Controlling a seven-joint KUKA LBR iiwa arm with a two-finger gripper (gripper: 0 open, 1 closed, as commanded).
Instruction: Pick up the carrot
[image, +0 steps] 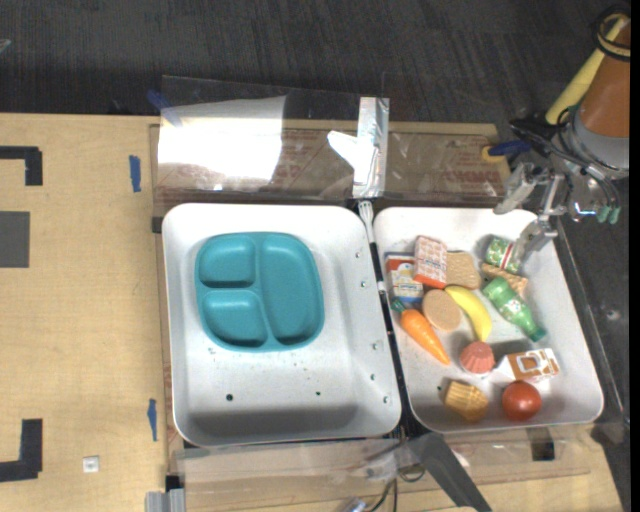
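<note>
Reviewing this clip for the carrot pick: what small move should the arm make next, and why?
Probably travel toward the lower left of the view and down. The gripper hangs over the right bin's upper right corner, near a green can, while the carrot lies at the bin's left side, untouched, beside the banana.

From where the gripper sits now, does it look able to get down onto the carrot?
Probably yes: the carrot lies uncovered on the right bin's left side, nothing atop it; the gripper hangs above the far corner.
</note>
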